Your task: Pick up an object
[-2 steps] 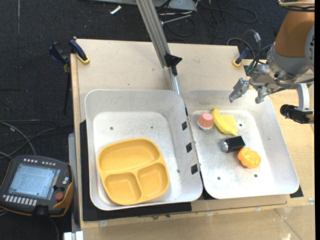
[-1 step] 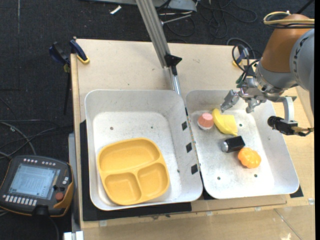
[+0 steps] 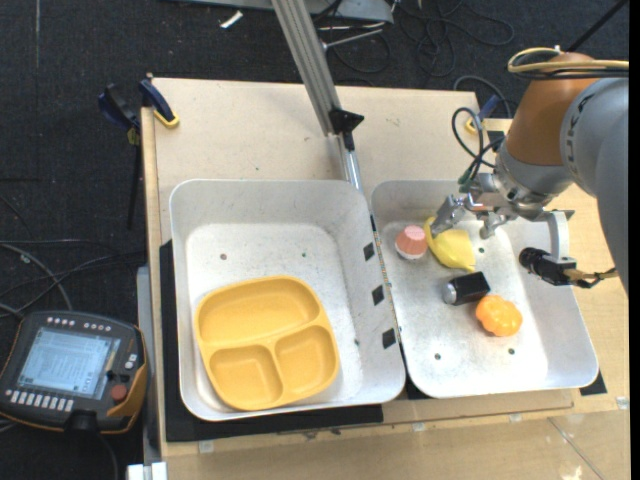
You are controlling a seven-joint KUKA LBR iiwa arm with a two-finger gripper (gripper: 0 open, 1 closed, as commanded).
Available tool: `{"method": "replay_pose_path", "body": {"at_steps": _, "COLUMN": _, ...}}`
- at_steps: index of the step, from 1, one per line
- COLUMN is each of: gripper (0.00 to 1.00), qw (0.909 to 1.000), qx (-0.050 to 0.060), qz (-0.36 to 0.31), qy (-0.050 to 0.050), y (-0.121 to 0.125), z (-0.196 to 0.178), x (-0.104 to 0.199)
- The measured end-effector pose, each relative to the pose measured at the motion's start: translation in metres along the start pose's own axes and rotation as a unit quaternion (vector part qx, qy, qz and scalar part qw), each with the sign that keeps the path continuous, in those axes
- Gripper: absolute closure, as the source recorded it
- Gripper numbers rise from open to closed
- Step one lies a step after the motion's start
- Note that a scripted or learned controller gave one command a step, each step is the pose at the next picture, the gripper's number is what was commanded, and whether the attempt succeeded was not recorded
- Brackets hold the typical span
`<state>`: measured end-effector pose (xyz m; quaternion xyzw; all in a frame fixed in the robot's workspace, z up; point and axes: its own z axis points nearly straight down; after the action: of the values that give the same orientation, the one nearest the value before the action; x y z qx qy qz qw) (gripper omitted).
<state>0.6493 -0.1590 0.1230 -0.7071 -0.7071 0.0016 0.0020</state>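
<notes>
Taking the yellow object (image 3: 452, 249) in the right bin (image 3: 560, 363) as the landmark: nearest the camera, well off to its left, a yellow divided tray (image 3: 265, 343) lies flat in the left bin (image 3: 190, 208), out of the arm's reach path, while an orange object (image 3: 498, 316) and a dark cylinder (image 3: 467, 288) sit just in front of it and a pink-topped piece (image 3: 410, 242) just beside it on the left. The pincer (image 3: 470, 216) hangs directly above its far edge with its fingers spread to either side (released, grasping nothing), which I read as lining up for a descent, the loose spacing of the neighbours leaving room to close.
</notes>
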Motion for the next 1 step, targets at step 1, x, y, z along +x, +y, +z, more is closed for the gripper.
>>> {"method": "replay_pose_path", "body": {"at_steps": 1, "gripper": 1.0, "qw": 1.0, "qx": -0.004, "qz": 0.0, "qy": -0.001, "y": 0.0018, "z": -0.014, "x": -0.0003}}
